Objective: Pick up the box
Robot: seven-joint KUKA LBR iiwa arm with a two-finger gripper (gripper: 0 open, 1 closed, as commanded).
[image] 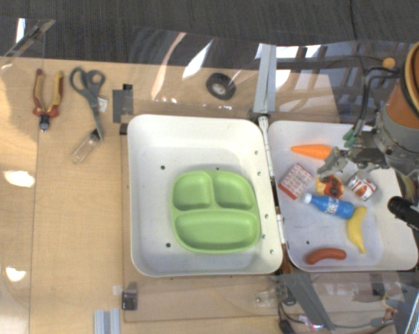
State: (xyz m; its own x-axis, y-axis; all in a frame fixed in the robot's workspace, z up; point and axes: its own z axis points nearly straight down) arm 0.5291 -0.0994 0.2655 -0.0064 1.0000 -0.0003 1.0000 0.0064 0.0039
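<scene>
- Your target, the box [296, 181], is a small carton with red and white print. It lies flat in the left part of the right bin [404, 261], just beside the wall that divides the two bins.
- The end effector [335, 164] hovers over the middle of that bin, to the right of the box and a little further back. Whether it is open or closed cannot be told from this slanted view, and nothing visibly sits in its grip.
- Clutter crowds the spot: a carrot [311, 150] behind the box, a blue bottle [331, 205] in front and to the right, and a small red and yellow toy [329, 185] close on its right.
- Shift toward the dividing wall until you are centred over the carton, then line the grip across its narrower sides.
- Descend straight, so that you nudge neither the toy nor the bottle.
- The left bin [150, 186] holds a green divided plate [215, 211], well apart from your work.
</scene>
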